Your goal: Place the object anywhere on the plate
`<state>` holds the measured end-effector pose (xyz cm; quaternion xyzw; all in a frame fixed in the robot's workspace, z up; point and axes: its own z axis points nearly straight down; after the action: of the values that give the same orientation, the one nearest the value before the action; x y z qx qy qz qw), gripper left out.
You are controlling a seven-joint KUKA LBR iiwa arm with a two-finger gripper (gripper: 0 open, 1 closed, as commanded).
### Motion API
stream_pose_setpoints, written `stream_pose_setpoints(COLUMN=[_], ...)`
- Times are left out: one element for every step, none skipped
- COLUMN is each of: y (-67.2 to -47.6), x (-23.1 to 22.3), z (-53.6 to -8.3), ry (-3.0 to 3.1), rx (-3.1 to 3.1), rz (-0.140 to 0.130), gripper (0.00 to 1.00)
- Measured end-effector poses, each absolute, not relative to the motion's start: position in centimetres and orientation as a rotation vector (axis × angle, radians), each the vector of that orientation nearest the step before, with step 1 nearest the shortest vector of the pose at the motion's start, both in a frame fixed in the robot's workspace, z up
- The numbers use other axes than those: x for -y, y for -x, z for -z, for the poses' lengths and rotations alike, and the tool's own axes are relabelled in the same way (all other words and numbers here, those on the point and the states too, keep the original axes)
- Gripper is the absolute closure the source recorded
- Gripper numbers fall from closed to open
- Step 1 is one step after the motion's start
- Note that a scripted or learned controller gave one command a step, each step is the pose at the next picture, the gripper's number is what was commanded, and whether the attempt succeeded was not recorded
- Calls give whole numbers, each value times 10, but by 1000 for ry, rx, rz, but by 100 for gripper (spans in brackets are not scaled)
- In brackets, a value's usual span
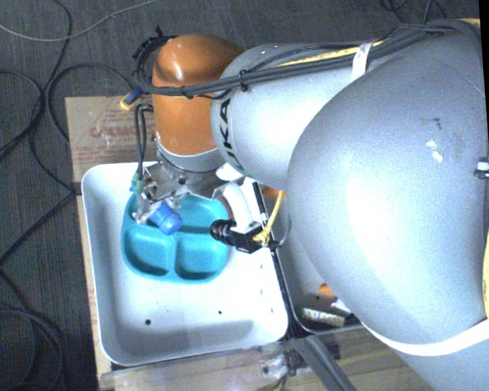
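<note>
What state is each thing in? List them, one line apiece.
Plate: blue, divided, lying flat in the left bin.
Left bin: holds the plate.
Gripper: low over the plate's upper part.
Blue object: at the gripper's tip, over the plate; held or resting, cannot tell.

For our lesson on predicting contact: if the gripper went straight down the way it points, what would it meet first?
Most likely the blue sectioned plate in the left white bin. The gripper hangs over the plate's upper left part, with something small and blue at its tip; height is unclear.
</note>
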<state>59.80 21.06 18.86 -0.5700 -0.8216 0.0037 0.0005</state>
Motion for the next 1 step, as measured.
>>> stream_pose_setpoints(y=[-587], x=[-219], z=[-189], ry=[1721], rx=[2627], rz=[-13], gripper=[100])
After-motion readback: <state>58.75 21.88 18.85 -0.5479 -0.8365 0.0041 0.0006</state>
